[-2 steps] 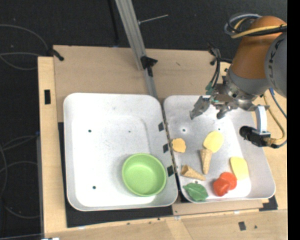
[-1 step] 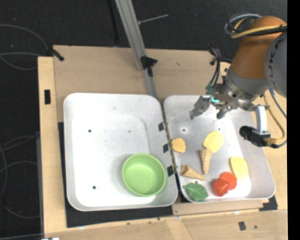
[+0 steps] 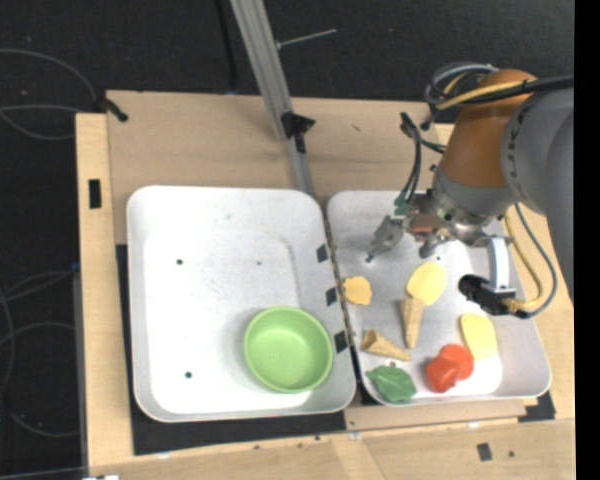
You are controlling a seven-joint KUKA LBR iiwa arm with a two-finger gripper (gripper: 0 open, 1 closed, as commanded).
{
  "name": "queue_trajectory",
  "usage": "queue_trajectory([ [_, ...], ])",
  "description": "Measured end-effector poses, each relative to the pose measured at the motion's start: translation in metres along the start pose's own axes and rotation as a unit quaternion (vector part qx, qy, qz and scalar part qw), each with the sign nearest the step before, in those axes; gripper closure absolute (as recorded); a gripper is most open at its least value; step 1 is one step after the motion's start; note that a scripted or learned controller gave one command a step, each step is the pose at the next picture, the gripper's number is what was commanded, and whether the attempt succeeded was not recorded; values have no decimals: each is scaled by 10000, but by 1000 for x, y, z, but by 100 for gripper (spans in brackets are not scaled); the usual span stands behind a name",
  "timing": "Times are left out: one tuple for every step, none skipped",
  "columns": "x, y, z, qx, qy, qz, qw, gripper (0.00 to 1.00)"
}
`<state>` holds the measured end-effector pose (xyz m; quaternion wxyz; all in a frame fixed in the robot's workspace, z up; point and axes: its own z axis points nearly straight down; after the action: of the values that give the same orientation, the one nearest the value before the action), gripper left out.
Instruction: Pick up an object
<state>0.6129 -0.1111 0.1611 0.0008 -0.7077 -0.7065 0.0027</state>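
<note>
The grey arm (image 3: 540, 158) runs out of the frame at the right, so its base is cut off. Its wrist covers the upper right corner of the right bin (image 3: 360, 218). The gripper (image 3: 405, 236) is too small and blurred to tell how its jaws stand. The table (image 3: 180, 138) is cut off at the bottom edge.

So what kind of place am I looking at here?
Probably a robotics lab test bench: a robot arm reaches over two white bins, with toy food and a green bowl as practice objects.
</note>
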Motion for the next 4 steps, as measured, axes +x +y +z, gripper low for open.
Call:
queue_trajectory([
  [-10,-1,46,-4,-1,-1,10000,0],
  [-12,-1,61,-18,-5,6,10000,0],
  [-12,0,49,-37,6,26,10000,100],
  [-10,0,5,-52,15,-2,10000,100],
])
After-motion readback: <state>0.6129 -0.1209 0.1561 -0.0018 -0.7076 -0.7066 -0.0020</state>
